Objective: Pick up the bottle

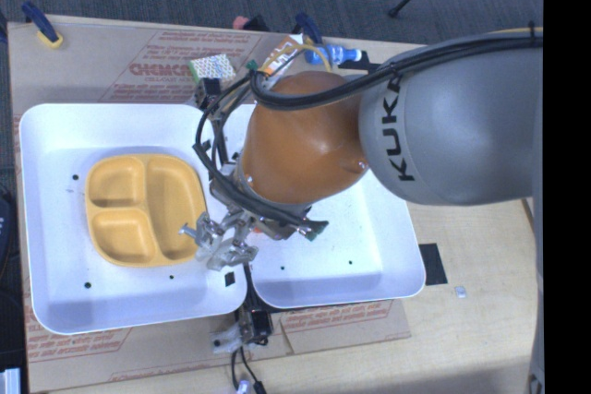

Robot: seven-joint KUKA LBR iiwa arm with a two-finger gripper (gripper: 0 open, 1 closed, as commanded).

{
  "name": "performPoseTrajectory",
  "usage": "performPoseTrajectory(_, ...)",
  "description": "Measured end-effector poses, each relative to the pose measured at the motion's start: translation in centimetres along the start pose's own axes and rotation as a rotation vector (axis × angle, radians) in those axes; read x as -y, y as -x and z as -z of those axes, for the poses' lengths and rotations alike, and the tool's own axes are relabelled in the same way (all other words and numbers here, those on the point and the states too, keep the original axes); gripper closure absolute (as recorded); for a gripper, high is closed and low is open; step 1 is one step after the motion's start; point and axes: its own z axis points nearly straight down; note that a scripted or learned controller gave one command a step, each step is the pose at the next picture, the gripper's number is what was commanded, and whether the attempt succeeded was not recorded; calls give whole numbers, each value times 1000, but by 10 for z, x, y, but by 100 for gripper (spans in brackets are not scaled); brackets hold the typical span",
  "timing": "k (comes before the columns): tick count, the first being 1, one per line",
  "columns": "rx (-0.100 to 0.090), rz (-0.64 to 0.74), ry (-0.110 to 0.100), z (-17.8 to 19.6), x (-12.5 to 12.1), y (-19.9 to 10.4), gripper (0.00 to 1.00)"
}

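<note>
My gripper (222, 242) hangs low over the seam where the two white bins meet, by the right edge of the yellow plate (143, 208). The arm's orange band (300, 138) and grey body (452, 125) cover most of the right bin (369, 281), hiding what lies under them. From this angle nothing can be made out in the gripper.
A yellow three-compartment plate lies in the left bin (46, 198). Black cables (214, 120) loop from the wrist over the bins' shared edge. Blue clamps (42, 25) and a small checkered packet (212, 67) sit on the cardboard behind the bins.
</note>
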Motion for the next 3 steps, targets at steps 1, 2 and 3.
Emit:
performPoseTrajectory(1,4,-203,-1,-8,-48,86,100)
performPoseTrajectory(2,4,274,-3,48,-37,110,100)
performPoseTrajectory(3,6,246,-5,187,-82,86,100)
